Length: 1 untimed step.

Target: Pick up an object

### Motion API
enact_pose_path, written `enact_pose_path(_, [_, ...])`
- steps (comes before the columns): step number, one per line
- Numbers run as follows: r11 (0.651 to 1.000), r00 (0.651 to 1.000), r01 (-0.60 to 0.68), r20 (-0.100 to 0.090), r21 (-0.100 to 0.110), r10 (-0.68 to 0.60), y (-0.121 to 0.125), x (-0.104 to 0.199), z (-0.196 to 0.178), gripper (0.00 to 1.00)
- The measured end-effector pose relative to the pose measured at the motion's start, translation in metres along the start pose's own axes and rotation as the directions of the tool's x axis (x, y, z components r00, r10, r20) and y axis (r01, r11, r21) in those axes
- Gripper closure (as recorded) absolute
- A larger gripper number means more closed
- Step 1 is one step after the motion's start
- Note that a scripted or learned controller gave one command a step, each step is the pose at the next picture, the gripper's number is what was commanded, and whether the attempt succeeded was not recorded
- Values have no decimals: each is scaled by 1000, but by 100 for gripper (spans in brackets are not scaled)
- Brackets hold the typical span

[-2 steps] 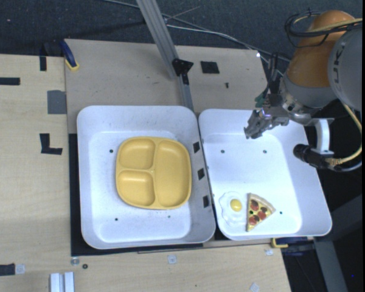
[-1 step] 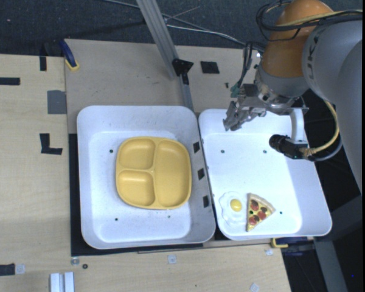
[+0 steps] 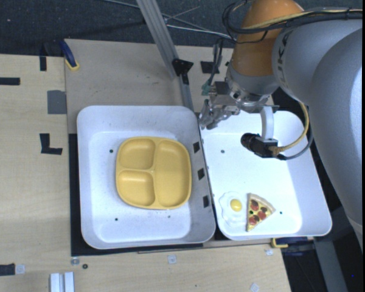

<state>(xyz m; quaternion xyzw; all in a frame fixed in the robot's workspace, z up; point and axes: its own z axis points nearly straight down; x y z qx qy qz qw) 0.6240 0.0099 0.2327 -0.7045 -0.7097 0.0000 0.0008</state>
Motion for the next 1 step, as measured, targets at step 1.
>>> enact_pose_path(1, [1000, 1000, -2, 1, 0, 2, 19, 49, 14, 100])
